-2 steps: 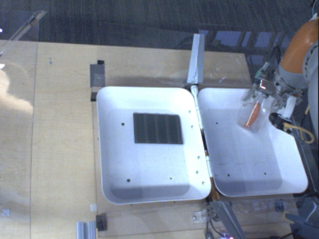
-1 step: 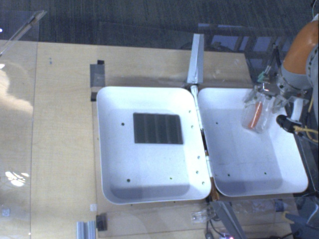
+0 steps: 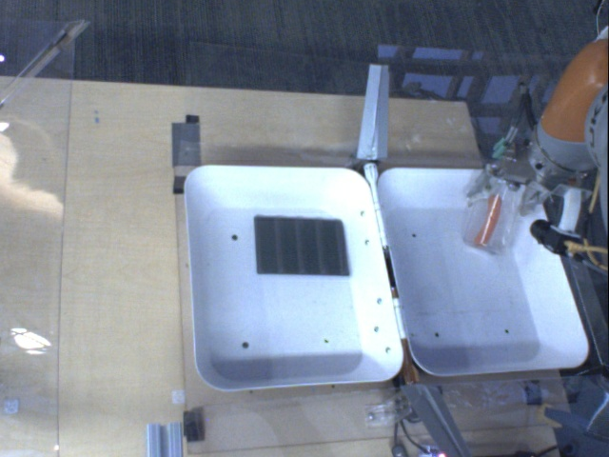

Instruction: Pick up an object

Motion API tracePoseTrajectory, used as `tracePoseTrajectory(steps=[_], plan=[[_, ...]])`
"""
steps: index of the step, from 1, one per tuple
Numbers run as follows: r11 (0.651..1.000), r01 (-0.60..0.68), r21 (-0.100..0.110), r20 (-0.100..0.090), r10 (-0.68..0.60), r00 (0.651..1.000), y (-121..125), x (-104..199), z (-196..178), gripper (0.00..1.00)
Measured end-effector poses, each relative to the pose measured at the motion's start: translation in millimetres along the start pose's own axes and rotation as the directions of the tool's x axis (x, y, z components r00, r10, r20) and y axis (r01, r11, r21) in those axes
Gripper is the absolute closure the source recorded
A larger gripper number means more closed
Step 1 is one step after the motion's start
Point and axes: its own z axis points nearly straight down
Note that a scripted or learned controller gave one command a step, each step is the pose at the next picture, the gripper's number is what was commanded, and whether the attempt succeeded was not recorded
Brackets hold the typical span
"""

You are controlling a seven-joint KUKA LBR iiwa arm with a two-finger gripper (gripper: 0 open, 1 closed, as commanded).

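An orange stick (image 3: pixel 492 218) in a clear wrapper sits at about two o'clock in the right bin (image 3: pixel 476 331). It hangs between the fingers of the gripper (image 3: pixel 495 228), which are closed on it, seemingly lifted clear of the floor. The arm (image 3: pixel 571 112) comes in from three o'clock. The left bin (image 3: pixel 219 303) holds a dark ridged mat (image 3: pixel 301 246) at its centre.

White bins (image 3: pixel 285 350), one bearing a dark ribbed mat (image 3: pixel 301 247).
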Motion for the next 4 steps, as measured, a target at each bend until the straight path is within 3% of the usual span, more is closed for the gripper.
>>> tracePoseTrajectory(steps=[4], plan=[[0.999,0.041,-0.001,0.001,-0.041,0.999,1.1,-2.9,1.1,0.0]])
